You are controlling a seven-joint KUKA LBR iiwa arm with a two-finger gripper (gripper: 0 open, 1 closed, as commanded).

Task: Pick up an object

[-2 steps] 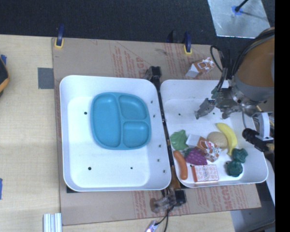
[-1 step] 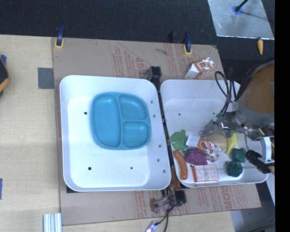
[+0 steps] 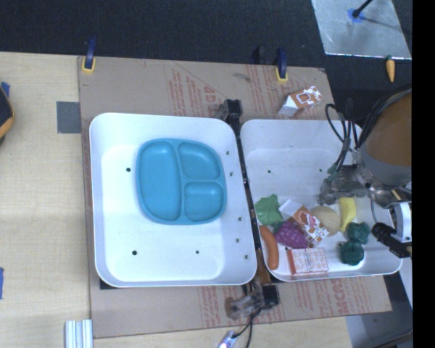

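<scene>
Inside left bin (image 3: 109,194), blue plate (image 3: 180,180)

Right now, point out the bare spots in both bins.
Left bin: bare white rim all around the blue divided plate. Right bin: its far half, above the toy food, is bare. Its near half is crowded, from the hot dog to the gripper.

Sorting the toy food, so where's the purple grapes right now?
The purple grapes lie in the right bin, near its front, between the orange sausage and the red-and-white carton.
</scene>
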